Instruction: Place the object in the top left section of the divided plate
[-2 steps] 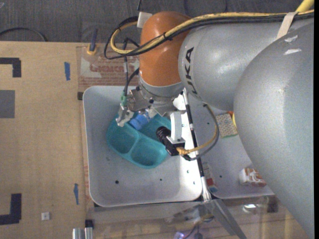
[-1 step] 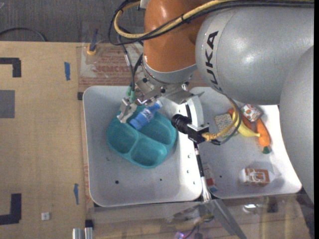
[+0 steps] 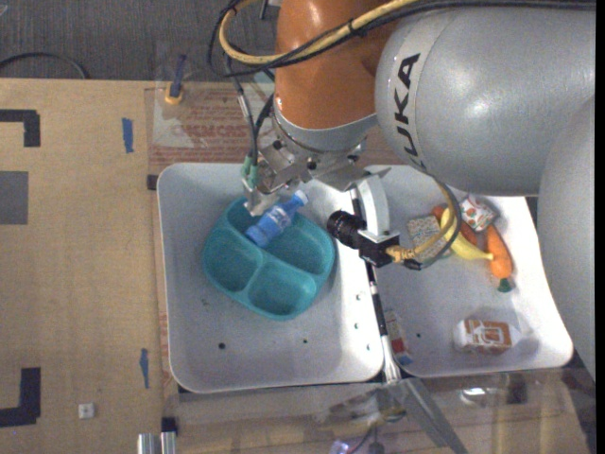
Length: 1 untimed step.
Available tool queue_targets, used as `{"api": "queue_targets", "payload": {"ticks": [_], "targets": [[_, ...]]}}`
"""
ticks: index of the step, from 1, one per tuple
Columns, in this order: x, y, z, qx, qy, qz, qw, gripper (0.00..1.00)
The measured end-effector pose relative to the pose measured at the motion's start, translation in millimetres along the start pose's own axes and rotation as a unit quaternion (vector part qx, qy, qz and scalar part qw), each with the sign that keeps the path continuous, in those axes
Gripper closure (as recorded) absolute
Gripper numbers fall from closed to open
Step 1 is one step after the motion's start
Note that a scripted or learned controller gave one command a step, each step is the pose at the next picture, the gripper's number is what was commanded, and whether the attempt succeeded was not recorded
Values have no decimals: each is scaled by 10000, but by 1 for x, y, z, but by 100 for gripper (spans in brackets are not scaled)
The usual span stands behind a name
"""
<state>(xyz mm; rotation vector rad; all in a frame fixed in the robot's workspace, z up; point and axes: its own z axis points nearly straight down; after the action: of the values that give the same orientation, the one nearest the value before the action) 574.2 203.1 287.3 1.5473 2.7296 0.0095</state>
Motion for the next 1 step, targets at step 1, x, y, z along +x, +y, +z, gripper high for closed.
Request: {"api": "queue_targets", "payload": {"ticks": [1], "targets": [[-45,20,56,35,-3,1143,9934,100]]}}
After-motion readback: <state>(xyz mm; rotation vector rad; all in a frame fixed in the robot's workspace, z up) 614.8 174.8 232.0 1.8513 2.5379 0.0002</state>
